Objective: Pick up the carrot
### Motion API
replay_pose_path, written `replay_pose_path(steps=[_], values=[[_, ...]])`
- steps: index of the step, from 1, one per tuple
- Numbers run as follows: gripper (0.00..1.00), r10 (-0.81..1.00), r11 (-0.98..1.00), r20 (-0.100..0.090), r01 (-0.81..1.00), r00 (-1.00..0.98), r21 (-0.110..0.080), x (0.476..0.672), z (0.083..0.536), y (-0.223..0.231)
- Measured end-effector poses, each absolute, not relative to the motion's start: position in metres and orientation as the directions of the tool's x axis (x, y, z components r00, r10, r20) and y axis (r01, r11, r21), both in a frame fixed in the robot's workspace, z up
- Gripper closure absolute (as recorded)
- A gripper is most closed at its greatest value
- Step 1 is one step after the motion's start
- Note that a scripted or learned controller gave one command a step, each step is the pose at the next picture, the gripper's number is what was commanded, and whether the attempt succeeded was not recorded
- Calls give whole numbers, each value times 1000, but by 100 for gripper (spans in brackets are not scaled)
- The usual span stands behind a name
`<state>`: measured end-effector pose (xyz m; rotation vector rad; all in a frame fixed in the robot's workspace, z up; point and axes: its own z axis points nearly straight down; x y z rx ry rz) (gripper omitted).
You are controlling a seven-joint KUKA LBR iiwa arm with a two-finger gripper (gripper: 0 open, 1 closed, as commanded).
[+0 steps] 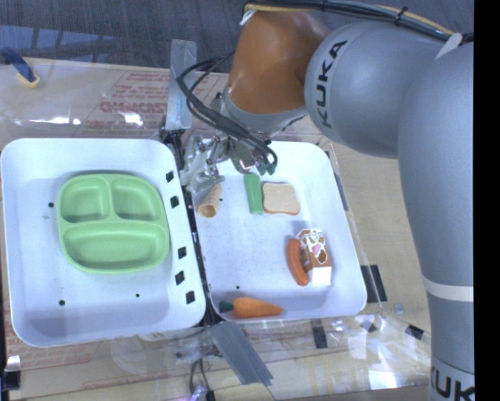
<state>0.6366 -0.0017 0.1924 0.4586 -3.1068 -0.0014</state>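
Note:
The carrot (pixel 254 308), orange with a green stem end, lies along the near wall of the right bin (pixel 343 224), close to its near left corner. My gripper (pixel 203 168) hangs over the far left corner of that bin, well away from the carrot. Its metal tip sits just above a small tan cone (pixel 209 201). The grey arm with its orange band (pixel 266 61) comes in from the upper right and hides the bin's far edge.
In the right bin lie a green stick (pixel 254 193), a slice of toast (pixel 280 198), a red sausage (pixel 297 262) and a small carton (pixel 315 251). A green divided plate (pixel 113 222) rests in the left bin (pixel 20 224). Black clips line the divider between the bins.

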Motion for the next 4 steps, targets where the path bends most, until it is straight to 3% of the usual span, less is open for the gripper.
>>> replay_pose_path(steps=[1, 2, 3, 4], values=[[100, -619, 785, 4, -619, -785, 5, 602, 104, 139], [100, -571, 821, -10, -571, -821, -2, 644, 187, 198], [100, -107, 994, 0, -107, -994, 0, 607, 208, 219], [100, 362, 932, 3, 362, -932, -3, 548, 183, 218]])
